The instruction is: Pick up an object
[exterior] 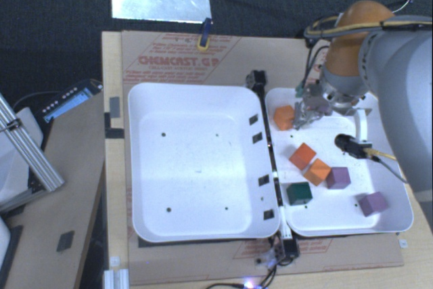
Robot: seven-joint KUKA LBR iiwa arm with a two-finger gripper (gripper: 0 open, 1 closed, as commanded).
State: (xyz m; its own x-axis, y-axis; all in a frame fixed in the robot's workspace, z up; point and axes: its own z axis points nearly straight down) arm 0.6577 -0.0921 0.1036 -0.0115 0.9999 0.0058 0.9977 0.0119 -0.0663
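The right bin point(403, 218) holds several small blocks. An orange block point(283, 117) lies in its far left corner. My gripper point(302, 116) is low inside this bin, right beside that orange block on its right side, seemingly touching it. Nearer the front sit a red-orange cube point(302, 156), an orange cube point(316, 172), a purple cube point(337, 177), a dark green cube point(298, 193) and a second purple block point(373, 203). No block shows clearly inside the gripper.
The left bin point(196, 166) stands beside the right one, with a black divider point(269, 145) between them. The grey arm point(399, 71) and its orange band point(352, 44) hang over the right bin's far right. A black connector with a yellow cable point(353, 145) lies over that bin.
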